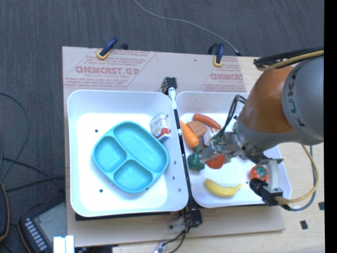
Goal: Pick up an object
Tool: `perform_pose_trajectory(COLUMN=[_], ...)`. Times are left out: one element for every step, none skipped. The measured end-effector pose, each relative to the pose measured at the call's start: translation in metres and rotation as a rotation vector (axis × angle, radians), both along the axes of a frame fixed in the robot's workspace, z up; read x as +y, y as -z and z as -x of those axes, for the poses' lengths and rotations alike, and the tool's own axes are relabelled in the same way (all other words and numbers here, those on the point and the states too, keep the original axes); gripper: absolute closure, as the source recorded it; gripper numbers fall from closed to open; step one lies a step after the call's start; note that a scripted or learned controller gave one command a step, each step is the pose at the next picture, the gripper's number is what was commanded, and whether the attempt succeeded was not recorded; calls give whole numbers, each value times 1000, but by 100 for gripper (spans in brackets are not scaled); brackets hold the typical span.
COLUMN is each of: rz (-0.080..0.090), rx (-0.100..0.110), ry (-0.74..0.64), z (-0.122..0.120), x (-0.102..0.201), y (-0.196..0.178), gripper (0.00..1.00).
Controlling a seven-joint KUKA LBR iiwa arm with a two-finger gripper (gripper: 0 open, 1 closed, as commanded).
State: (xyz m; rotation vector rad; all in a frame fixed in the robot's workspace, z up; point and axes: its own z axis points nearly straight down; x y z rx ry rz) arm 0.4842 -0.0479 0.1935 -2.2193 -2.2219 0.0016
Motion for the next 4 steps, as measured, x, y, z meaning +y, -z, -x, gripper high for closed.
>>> perform_pose_trajectory(rz=[0,0,0,0], rx=[0,1,1,1], ry=[0,-1,-2,-2], z=[0,-1,-1,-2], x=[0,0,0,0], y=[-9,-19,-28,-38], gripper=[100,100,100,100])
